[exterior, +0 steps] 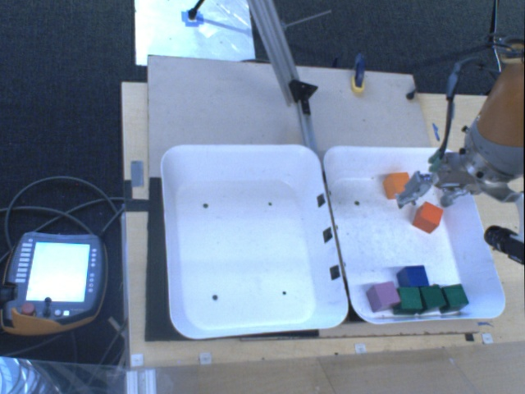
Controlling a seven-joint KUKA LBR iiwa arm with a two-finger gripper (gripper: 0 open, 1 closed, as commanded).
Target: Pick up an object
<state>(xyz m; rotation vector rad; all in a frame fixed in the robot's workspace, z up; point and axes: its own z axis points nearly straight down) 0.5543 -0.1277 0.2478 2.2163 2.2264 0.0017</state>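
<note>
My gripper [428,197] hangs over the back part of the right bin [484,245], fingers spread open with nothing between them. One orange block [395,184] lies just left of the left fingertip [408,197]. A second orange block [427,217] lies just in front of the gripper, below the gap between the fingers. Along the bin's front wall sit a purple block [382,295], a blue block [413,276] and three green blocks [431,298] in a row.
The left bin [176,220] stands beside the right one, sharing a middle wall with black clips [327,235]. A slanted metal pole [275,39] crosses behind the bins. A teach pendant [53,281] lies off the bench at left.
</note>
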